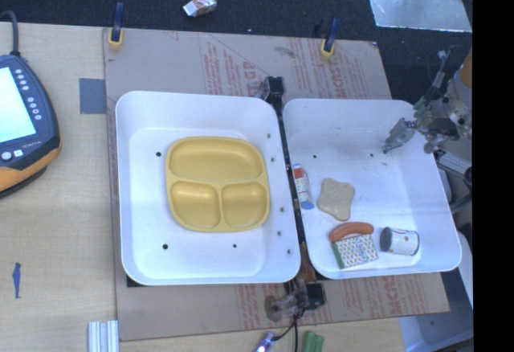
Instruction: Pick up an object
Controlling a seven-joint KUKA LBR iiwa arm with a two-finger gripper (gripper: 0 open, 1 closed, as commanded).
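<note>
The grey two-finger gripper (399,136) hung over the upper right edge of the right shallow white bin (363,121); whether it was apart or together, I cannot tell; nothing showed in its grasp. In that bin's lower part lay a tan bread-shaped slice (336,198), an orange sausage-like piece (351,231), a small patterned packet (356,251), a white and dark can (399,241) and a slim tube (301,185); the left bin (136,182) held a yellow divided plastic tray (217,182).
</note>
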